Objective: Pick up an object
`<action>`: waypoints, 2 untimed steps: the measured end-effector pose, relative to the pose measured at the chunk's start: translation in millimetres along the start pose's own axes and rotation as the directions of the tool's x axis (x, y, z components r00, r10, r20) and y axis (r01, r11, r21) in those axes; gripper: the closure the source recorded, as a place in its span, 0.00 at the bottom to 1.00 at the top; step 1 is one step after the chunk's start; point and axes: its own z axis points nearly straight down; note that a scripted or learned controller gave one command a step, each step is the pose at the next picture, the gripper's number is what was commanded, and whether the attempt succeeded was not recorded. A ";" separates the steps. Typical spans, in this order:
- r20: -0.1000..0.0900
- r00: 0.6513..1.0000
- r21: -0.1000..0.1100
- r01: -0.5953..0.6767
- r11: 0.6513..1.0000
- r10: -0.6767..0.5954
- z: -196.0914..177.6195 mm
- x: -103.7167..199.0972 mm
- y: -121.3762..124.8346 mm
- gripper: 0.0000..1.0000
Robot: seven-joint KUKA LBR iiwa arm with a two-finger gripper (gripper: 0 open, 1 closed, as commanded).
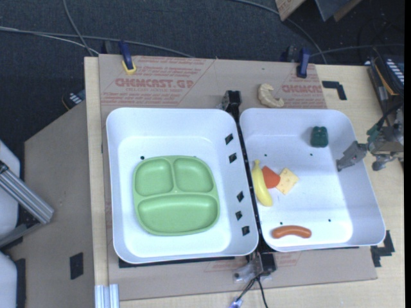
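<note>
Dark carpet surrounds a pale wooden tabletop (77, 172) covered partly by a cardboard sheet (160, 76) printed in red, held by two clamps at the far edge. Two shallow white bins sit side by side. Left bin (122, 127): a green divided plate (175, 194), three compartments, lying flat near the middle. Right bin (359, 204): a yellow banana (261, 186) by the near-left wall, touching a red wedge-shaped piece (271, 177), which touches a pale yellow block (288, 181). An orange-red sausage (291, 232) lies near the front wall, apart from the others. A dark green small object (319, 135) sits toward the back right. A beige lump (270, 95) rests on the cardboard behind the bins. Hand (352, 156) at the right bin's right rim, grey, low; whether spread or pressed together, cannot tell. Nothing visible between its fingers.
</note>
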 end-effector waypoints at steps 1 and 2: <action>0.004 1.000 -0.013 0.004 1.000 -0.004 -6.6 0.5 2.6 0.00; 0.001 1.000 -0.008 0.004 1.000 -0.004 40.5 2.2 11.5 0.00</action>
